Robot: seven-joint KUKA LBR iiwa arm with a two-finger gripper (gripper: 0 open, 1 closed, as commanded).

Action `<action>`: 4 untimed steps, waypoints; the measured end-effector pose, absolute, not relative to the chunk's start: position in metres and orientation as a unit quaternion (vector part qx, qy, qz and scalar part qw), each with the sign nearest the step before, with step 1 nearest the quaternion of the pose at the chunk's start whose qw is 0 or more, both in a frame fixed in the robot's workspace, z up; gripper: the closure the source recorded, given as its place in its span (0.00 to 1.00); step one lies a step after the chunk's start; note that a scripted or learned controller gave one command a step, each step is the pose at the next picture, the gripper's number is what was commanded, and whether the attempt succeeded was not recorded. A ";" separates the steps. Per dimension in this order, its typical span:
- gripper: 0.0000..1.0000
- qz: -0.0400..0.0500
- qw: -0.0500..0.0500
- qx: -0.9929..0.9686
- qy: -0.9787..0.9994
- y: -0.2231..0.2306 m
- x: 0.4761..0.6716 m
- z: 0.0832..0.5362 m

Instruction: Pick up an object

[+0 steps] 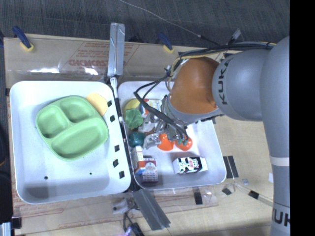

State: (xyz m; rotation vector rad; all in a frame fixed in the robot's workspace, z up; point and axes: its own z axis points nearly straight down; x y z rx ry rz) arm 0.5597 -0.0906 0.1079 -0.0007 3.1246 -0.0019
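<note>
Green moulded three-compartment tray (73, 127)

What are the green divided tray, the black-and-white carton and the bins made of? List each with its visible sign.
Green divided tray: likely moulded plastic, matte to satin; uniform colour, rounded compartment edges.
Black-and-white carton: probably printed cardboard; boxy shape, flat faces, cow-patch pattern.
Bins, left and right: apparently smooth white plastic; rounded corners, soft sheen, thin rims.
</note>
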 end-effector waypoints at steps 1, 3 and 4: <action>1.00 0.000 0.005 0.122 0.993 -0.093 0.582 0.261; 1.00 0.000 -0.001 0.058 0.998 -0.008 0.638 0.192; 1.00 -0.001 0.002 0.020 1.000 -0.044 0.642 0.194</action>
